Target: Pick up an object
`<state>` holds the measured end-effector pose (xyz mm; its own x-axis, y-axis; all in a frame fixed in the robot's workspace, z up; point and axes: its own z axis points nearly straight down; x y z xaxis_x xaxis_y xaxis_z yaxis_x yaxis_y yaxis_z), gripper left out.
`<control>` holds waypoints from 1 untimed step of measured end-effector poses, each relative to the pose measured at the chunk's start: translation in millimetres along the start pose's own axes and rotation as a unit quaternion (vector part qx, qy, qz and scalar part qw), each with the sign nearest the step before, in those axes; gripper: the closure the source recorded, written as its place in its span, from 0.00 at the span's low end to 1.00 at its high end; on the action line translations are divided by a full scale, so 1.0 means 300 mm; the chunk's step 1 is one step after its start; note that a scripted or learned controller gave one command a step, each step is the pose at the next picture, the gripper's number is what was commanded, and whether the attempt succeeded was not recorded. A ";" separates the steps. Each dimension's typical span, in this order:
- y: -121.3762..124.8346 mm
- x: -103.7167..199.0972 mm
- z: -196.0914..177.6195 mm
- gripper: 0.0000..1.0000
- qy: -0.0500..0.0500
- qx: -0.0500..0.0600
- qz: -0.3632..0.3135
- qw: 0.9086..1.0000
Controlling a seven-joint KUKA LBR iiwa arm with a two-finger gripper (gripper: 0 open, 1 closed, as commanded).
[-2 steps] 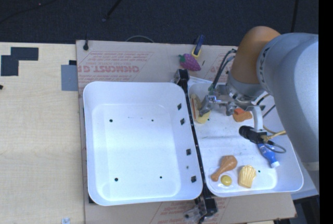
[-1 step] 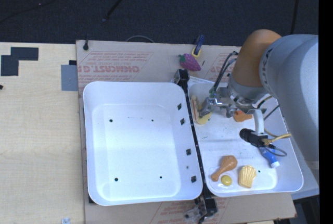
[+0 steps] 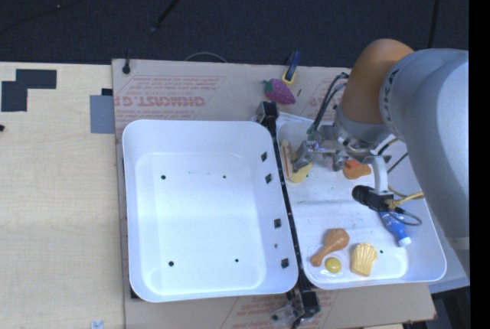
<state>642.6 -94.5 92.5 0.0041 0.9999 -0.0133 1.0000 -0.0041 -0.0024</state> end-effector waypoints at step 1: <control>0.002 0.004 -0.001 0.00 -0.001 0.000 0.000 1.000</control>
